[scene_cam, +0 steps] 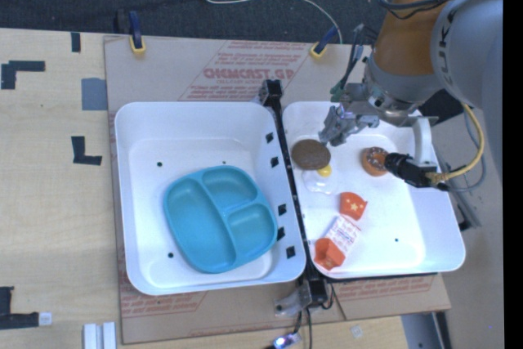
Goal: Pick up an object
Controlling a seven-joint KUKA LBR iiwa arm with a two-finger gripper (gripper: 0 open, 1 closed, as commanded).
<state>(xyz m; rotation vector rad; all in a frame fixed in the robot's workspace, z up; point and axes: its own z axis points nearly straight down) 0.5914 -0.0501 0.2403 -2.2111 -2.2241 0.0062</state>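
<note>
- I read both white bins (131, 176) as smooth, glossy plastic.
- Blue divided tray (219, 217): smooth plastic, slight sheen.
- Desk (49, 200): matt, wood-look.
- Board (237, 73) beneath the bins: matt cardboard.

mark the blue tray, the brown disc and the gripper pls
blue tray (219, 217): camera view, on its divider ridge, left bin.
brown disc (310, 154): camera view, centre of its top face.
gripper (337, 129): camera view, at its fingertips.
</note>
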